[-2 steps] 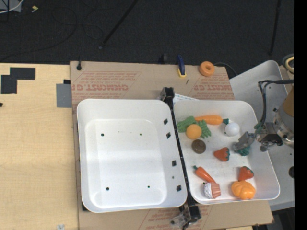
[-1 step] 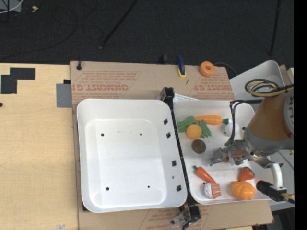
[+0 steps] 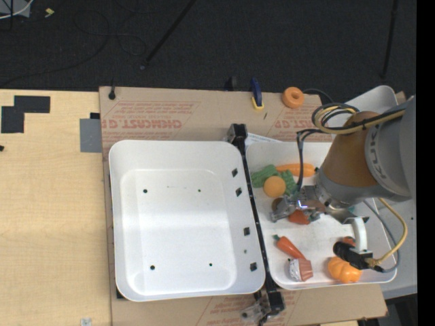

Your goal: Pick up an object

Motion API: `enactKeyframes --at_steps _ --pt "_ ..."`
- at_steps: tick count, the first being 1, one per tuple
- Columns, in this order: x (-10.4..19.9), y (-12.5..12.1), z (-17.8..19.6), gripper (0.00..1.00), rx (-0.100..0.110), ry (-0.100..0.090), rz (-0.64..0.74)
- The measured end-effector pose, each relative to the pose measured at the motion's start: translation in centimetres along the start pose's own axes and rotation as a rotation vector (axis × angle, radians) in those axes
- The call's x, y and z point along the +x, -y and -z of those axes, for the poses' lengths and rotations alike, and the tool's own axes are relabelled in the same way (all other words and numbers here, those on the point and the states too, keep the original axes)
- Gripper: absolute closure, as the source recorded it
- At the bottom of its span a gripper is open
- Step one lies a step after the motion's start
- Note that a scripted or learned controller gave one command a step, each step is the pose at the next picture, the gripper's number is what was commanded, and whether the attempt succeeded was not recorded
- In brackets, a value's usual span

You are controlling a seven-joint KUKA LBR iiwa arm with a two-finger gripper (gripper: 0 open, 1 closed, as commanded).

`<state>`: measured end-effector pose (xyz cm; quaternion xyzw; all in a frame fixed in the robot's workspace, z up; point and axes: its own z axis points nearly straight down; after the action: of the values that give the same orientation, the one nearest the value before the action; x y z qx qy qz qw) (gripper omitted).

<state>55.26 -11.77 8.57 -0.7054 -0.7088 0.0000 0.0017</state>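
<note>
The right bin holds several small things. An orange ball lies against a green leafy piece, with an orange carrot behind them. My gripper is low in the middle of this bin, just in front of the ball. A red piece lies right under its tip, and I cannot tell whether it is gripped. Nearer the front lie a red-orange carrot, a small white and red packet and an orange lump.
The left bin lies beside the right one, with a black divider rail between them. An orange ring and a blue clip rest on the cardboard behind the bins. The arm covers the right bin's far right side.
</note>
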Motion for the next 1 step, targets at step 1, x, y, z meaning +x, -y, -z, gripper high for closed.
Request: enactKeyframes --at_steps 1 --pt "-2.29 2.05 0.15 0.00 0.003 0.001 -0.006"
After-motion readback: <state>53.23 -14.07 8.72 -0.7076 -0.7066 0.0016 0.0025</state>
